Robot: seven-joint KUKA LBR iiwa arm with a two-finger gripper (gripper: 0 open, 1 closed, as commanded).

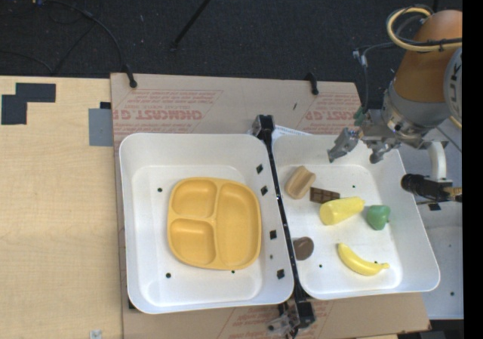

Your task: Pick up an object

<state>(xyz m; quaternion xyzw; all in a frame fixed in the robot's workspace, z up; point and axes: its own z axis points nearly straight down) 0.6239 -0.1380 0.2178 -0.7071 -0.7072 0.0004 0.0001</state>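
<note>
Dark flooring and loose cables sit behind the wooden table (53, 201), which carries two white bins on cardboard. Several small items lie in the right bin (411, 273): a yellow corn-like piece (341, 211) at the centre, a green piece (377, 216) touching its right end, a dark brown block (324, 195) and a tan block (299, 181) to its left, a banana (361, 260) below, and a brown round piece (303, 248) near the divider. A yellow divided plate (214, 223) lies in the left bin (143, 285). The claw (364, 146) hovers open above the right bin's far edge, holding nothing. The banana, lying apart from the others, looks the cleanest target; come straight down with the fingers across its narrow width.
</note>
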